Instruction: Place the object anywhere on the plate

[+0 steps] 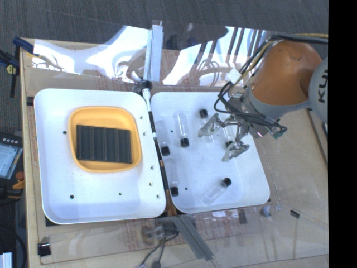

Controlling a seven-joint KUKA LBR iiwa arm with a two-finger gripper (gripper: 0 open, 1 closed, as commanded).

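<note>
A yellow plate (pixel 104 115) with rounded corners lies in the left bin (pixel 50 177). A dark ridged rectangular piece (pixel 105 143) rests on the plate's middle. My gripper (pixel 223 139) hangs over the right bin (pixel 195 166), well to the right of the plate. It is open, with one metal finger (pixel 208 128) to the upper left, the other toward the lower right, and nothing between them. A clear vial with a black cap (pixel 182 127) lies to the gripper's left. Another capped vial (pixel 216 190) lies below it near the bin's front.
Small black caps or short pieces (pixel 203 114) (pixel 165 149) (pixel 174 191) are scattered in the right bin. A ridge (pixel 156 155) divides the two bins. The orange band of the arm (pixel 281 74) and its cables overhang the right bin's far right corner.
</note>
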